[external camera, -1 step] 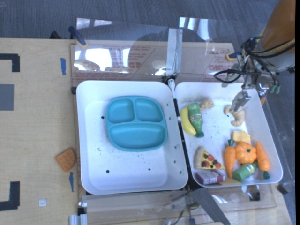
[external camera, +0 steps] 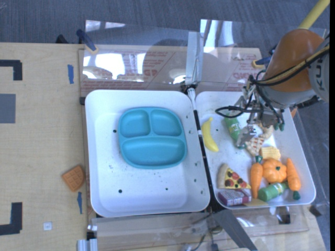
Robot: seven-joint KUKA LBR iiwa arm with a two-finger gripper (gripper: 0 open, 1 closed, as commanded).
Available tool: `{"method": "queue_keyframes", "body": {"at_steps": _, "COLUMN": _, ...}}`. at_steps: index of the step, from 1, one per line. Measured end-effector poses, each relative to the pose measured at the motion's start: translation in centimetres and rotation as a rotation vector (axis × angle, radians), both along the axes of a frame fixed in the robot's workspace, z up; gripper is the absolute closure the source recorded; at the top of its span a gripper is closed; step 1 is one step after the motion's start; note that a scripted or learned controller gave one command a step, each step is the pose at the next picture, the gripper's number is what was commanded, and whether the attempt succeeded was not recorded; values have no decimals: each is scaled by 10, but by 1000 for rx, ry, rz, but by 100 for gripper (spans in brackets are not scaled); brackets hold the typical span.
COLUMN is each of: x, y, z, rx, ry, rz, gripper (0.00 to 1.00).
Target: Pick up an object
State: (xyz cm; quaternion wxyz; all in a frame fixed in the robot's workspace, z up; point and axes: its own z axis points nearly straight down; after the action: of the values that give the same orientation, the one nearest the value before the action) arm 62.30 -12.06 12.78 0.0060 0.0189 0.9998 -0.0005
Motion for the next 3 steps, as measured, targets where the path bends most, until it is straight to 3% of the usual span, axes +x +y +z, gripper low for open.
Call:
{"method": "queue_keyframes", "body": {"at_steps": 1, "x": -13, "y": 9, "z": -39, "rx": 1, "ry": 1, "rz": -63, "gripper": 0}}
{"method": "queue_keyframes", "body": {"at_steps": 2, "x": -59, "y": -15, "z": -39, "rx": 3, "ry": 1, "rz": -163, "gripper": 0}}
{"method": "queue_keyframes", "body": {"at_steps": 3, "x": -36, "y": -9, "z": -39, "rx": 2, "ry": -1, "rz": -227, "gripper": 0}}
